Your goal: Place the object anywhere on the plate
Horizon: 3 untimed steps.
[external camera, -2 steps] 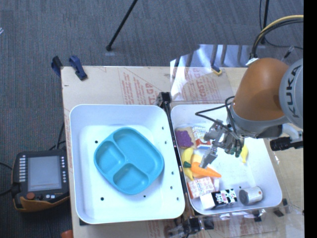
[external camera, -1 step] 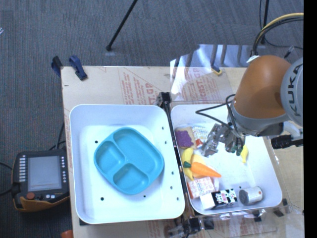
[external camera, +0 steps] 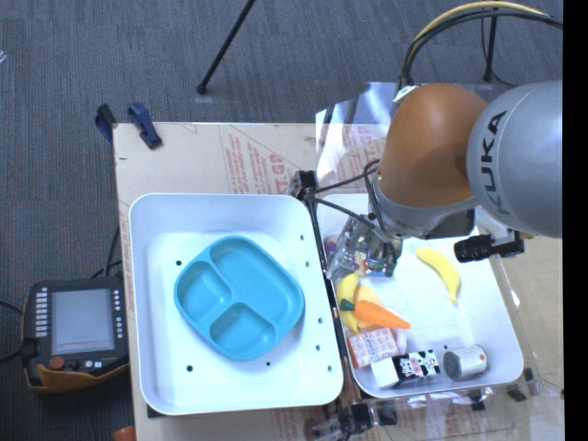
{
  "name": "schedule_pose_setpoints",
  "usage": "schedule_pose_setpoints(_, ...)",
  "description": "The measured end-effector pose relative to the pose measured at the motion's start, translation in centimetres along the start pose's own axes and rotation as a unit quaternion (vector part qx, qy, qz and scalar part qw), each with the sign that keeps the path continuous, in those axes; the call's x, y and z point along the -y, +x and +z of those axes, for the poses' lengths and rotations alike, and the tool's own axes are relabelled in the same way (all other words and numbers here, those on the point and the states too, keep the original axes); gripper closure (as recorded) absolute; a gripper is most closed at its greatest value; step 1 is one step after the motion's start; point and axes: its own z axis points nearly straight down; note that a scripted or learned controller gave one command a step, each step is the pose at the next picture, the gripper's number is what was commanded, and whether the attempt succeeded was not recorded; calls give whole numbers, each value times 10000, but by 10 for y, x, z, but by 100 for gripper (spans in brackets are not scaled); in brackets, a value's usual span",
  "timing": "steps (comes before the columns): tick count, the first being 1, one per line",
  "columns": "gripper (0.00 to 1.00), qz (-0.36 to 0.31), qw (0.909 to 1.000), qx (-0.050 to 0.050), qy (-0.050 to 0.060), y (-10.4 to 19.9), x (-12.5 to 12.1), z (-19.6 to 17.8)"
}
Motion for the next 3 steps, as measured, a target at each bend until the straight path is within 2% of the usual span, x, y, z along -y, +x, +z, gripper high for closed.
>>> schedule_pose_setpoints(1,0,7,10000,-1,13,-1,2,0)
schedule_pose_setpoints(2,100,-11,10000,-18,18,-1,0,-7)
schedule_pose_setpoints(3,0,-14,10000,-20,19,-1,0,-6)
